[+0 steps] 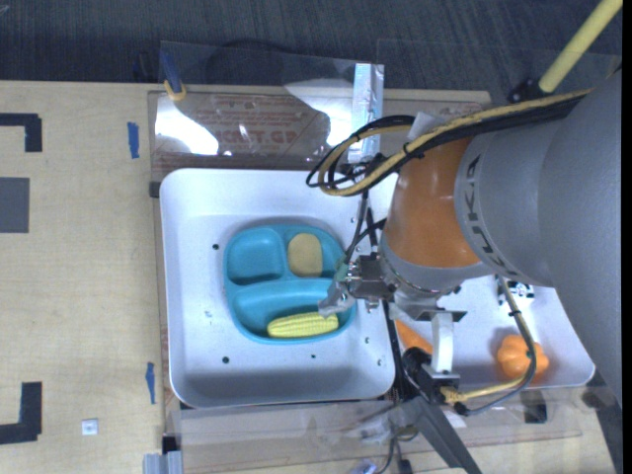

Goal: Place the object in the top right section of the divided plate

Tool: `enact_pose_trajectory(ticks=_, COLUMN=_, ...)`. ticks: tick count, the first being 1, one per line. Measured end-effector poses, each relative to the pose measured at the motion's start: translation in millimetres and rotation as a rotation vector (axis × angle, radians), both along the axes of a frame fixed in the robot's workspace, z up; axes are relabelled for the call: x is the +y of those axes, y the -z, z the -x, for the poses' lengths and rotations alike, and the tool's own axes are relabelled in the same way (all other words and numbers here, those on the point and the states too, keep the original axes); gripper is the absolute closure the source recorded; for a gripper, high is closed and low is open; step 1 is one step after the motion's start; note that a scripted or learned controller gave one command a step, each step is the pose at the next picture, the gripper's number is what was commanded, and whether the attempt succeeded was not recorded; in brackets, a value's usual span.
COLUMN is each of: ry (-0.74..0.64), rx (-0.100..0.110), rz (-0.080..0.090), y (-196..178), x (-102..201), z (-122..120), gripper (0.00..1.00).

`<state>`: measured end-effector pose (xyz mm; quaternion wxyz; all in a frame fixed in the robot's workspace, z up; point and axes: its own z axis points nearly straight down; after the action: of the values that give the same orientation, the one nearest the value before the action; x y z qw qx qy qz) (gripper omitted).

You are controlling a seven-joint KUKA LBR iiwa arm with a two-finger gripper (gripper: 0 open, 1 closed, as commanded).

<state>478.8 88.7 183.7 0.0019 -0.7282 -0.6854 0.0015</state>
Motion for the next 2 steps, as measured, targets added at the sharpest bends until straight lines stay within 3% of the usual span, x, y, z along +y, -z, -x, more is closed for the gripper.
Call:
enact_pose_trajectory(ticks=1, ry=-0.235, rx=-0.007, rz=0.001, y=-14, x=39, z=-83, gripper=0.00)
enact_pose_trajectory(ticks=2, ry=0.055, rx=-0.017, rz=-0.004, y=92, x=91, z=-169, gripper=0.00)
